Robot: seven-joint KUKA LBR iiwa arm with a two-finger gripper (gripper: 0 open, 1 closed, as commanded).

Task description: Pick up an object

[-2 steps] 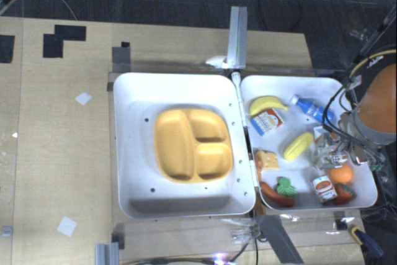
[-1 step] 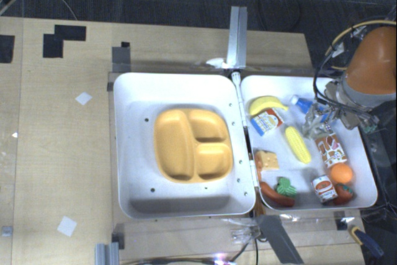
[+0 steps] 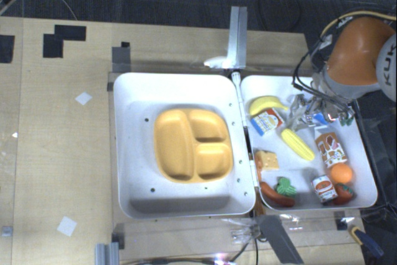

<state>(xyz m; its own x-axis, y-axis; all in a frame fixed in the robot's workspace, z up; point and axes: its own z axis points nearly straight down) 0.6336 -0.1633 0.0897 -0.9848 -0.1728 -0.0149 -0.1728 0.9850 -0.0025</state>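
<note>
The right bin (image 3: 370, 195) holds several toy foods. A yellow banana (image 3: 267, 103) lies at the back left with a red and blue carton (image 3: 265, 121) just in front of it. A yellow corn cob (image 3: 298, 144) lies in the middle. Further forward are a cheese wedge (image 3: 268, 160), a green broccoli (image 3: 285, 185) on a red sausage (image 3: 276, 195), a small can (image 3: 323, 188), an orange (image 3: 340, 173) and a brown packet (image 3: 330, 147). My gripper (image 3: 303, 113) hangs low over the bin's back, just behind the corn cob, next to a small blue item (image 3: 320, 118).
The left bin (image 3: 133, 133) holds a yellow divided tray (image 3: 192, 144) in its middle. A metal post (image 3: 237, 40) stands behind the seam between the bins. The arm's orange band (image 3: 356, 53) looms over the right bin's back right corner.
</note>
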